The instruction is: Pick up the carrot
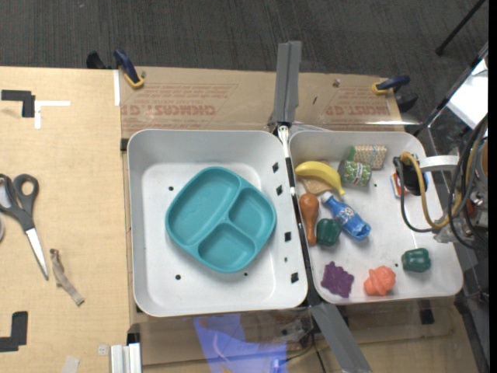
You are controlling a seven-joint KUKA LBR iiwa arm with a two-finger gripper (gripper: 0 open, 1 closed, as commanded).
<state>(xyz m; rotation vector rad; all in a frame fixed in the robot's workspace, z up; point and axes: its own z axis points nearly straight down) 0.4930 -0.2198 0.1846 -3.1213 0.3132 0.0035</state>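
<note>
The arm (pixel 475 200) is at the 3 o'clock edge of the view, low on that side and cut by the frame. What can be seen of it is a dark, blurred mass with pale metal parts. Thin cables (pixel 435 208) in yellow and black hang around it, and they loop out toward 9 o'clock. The arm's pose is too blurred to read, and I cannot tell which joint this part is.

Dark grey carpet (pixel 233 14) covers the floor beyond the bench. A light wooden benchtop (pixel 62 208) lies at left, carrying scissors (pixel 23 216). Cardboard sheeting (pixel 202 99), clamped, backs the bins.
</note>
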